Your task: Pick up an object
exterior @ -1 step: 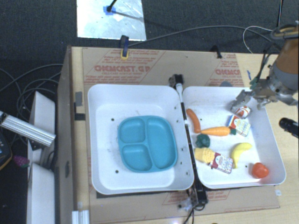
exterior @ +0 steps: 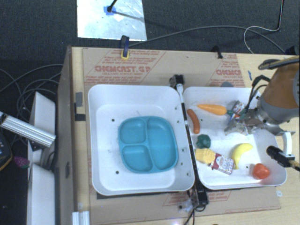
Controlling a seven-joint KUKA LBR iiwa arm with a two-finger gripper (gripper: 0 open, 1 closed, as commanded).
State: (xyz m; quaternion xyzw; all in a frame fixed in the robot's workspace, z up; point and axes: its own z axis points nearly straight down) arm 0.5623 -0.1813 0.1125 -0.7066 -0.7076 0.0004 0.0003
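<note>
The brown cardboard sheet [exterior: 140, 62] under the bins carries red printing that reads roughly "CHEMCAST GP" above the left bin, and a second patch of the same red lettering sits above the right bin, too foreshortened to read. A small red and white packet [exterior: 224, 163] in the right bin bears printing too small to make out. The left shallow white plastic bin [exterior: 101, 125] holds a light blue divided plastic tray [exterior: 147, 143] with three compartments. The right shallow white plastic bin [exterior: 206, 184] holds the loose items: an orange toy carrot [exterior: 213, 109] lying with its long axis nearly left to right, its pointed tip toward the left and its green top toward the right; a reddish-orange toy sausage [exterior: 193, 120] with its long axis running top to bottom, just beside the divider; a dark green rounded piece [exterior: 203, 140]; a yellow toy corn cob [exterior: 204, 155] touching the packet; a yellow toy banana [exterior: 241, 152] curving down to the left; and a red toy tomato [exterior: 260, 171] near the bottom right corner. The grey two-finger gripper [exterior: 237, 123] reaches in from the right, low over the bin between the carrot's green end and the banana; whether its jaws are open or closed cannot be told.
</note>
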